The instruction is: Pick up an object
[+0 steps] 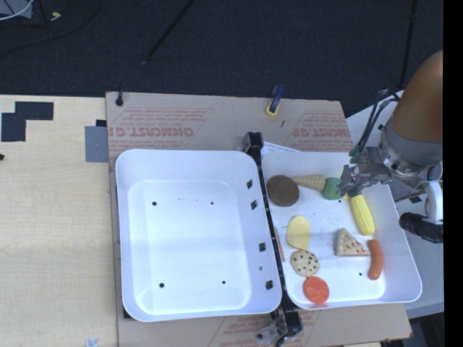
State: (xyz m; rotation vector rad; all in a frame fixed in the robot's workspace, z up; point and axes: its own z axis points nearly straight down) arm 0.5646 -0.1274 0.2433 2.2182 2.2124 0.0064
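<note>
The right bin (405, 284) holds toy food. A brown round patty (282, 190) lies at its upper left, with a tan cone (311, 182) beside it. A green piece (331, 188) sits right of the cone. A yellow corn cob (362, 214) lies below the gripper. Lower down are a pale yellow piece (298, 231), a chip cookie (304, 263), a red round slice (316, 290), a pizza wedge (350, 244) and an orange sausage (375, 259). My gripper (350, 181) hangs low over the bin's upper right, next to the green piece and the corn's top end.
The left bin (130, 194) stands beside the right one, a black clamp strip (262, 215) running between them. Both rest on a cardboard sheet (181, 125). A blue and yellow clip (274, 101) sits at the sheet's far edge. A black fitting (427, 228) juts in at right.
</note>
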